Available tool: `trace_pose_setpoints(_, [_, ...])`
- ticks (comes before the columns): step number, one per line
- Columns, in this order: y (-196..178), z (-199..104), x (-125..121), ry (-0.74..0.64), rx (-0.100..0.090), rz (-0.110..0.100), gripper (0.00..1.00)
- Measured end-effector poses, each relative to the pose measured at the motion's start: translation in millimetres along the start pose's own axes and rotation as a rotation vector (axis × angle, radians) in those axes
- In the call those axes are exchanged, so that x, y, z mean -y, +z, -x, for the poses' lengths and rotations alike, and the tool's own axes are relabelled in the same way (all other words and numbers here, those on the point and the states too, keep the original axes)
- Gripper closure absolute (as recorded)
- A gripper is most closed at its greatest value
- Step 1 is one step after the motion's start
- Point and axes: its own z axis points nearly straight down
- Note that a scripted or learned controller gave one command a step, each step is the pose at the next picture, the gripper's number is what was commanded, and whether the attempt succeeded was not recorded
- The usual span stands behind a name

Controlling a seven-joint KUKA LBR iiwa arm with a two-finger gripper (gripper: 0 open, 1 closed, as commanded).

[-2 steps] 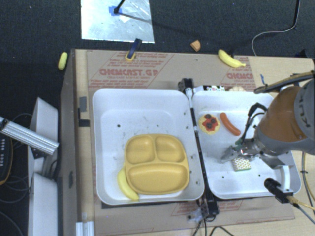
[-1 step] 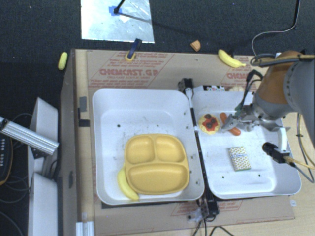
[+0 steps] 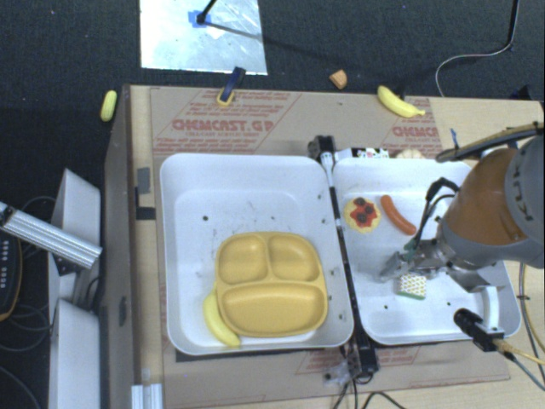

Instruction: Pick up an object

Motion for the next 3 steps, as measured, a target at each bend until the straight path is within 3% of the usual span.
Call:
trace_pose_setpoints(1, [0.0, -2.8, 17.2, 0.0, 0.0, 0.0, 0.0])
trace_pose_setpoints(2, [-10.5, -3.0, 16.0, -0.001, -0.001, 0.003, 1.0])
trace_pose_setpoints(3, [-100.6, -59.6, -15.2, -0.002, 0.0, 0.003, 1.0])
